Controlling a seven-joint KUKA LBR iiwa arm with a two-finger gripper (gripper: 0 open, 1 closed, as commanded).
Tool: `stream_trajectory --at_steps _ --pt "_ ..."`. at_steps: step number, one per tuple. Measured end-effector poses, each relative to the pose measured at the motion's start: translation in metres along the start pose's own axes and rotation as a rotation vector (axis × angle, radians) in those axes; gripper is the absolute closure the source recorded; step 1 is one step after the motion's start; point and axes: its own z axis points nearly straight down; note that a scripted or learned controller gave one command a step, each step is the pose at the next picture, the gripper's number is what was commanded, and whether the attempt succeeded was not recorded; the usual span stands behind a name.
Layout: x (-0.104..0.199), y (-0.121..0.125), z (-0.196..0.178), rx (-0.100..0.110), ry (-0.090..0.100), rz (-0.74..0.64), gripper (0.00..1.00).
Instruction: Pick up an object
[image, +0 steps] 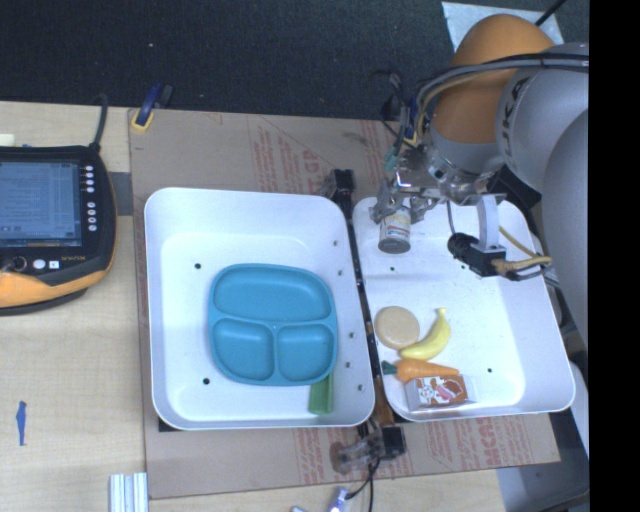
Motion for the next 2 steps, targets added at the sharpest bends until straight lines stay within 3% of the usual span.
stream_trajectory --at_steps 1,2 --pt "0.061 -0.036 0.001 0.003 -0.003 -0.002 1.0" --pt "0.034 -0.068 -0.032 0.003 -0.002 0.002 1.0"
